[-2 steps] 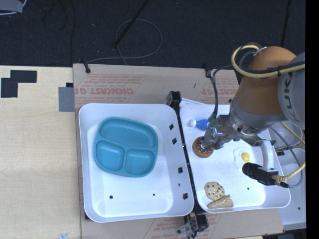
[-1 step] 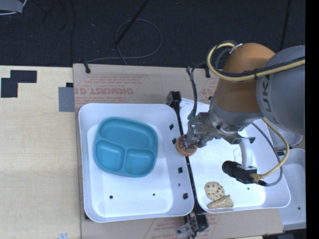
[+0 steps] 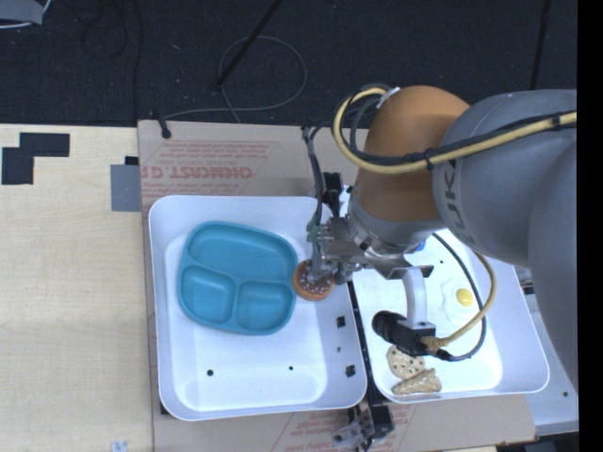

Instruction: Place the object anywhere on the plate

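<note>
Round brown doughnut-like toy sits at the right edge of the left white bin, just beside the blue three-compartment plastic plate, directly under the end effector. Whether the end effector grips it cannot be told. A fried-egg toy and crackers lie in the right white bin.
</note>
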You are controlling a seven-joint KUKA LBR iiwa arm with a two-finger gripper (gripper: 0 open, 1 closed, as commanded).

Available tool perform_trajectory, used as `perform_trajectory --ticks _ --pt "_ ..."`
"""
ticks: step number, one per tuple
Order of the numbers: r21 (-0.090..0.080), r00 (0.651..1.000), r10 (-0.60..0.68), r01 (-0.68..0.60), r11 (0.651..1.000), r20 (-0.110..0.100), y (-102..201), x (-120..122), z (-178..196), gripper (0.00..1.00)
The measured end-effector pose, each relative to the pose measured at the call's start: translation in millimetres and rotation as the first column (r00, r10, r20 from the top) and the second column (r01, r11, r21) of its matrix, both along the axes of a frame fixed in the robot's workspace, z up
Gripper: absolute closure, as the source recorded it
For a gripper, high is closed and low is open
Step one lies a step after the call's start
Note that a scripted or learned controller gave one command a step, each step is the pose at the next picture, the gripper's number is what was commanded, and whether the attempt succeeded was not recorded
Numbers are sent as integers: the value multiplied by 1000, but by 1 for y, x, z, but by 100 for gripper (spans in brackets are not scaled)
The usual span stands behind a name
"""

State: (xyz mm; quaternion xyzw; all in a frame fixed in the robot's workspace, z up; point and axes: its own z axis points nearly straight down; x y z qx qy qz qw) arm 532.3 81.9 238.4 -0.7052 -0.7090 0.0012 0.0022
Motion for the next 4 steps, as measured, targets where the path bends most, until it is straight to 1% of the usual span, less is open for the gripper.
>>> perform_trajectory --ticks 1,2,3,4 --pt "-1 1000 0 0 1000 -2 56 -9 -15 100" --pt "0 1000 0 0 1000 1 105 -12 -3 100" --pt "-3 1000 -3 3 1000 -2 131 -24 -14 100" --pt "-3 1000 -4 4 1000 -1 130 -24 -14 0"
